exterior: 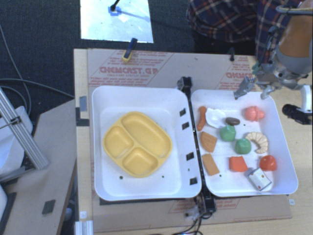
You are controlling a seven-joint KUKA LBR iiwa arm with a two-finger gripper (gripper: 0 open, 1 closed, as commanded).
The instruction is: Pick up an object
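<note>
My gripper (254,90) hangs over the far edge of the right bin (288,177), its two fingers spread apart with nothing between them. Below it in that bin lie several toy foods: a pink piece (254,113), a white piece with a brown one on it (221,117), an orange sausage (201,118), two green pieces (227,133) (242,146), a croissant (258,141), a red tomato (268,162), an orange-red block (238,164), two tan wedges (208,142) (211,164) and a small white box (259,179).
The left bin (102,99) holds a yellow three-compartment plate (137,143). A black divider with clips (188,126) runs between the bins. A person in a plaid shirt (225,9) stands behind the bench. A metal frame (19,131) stands at the left.
</note>
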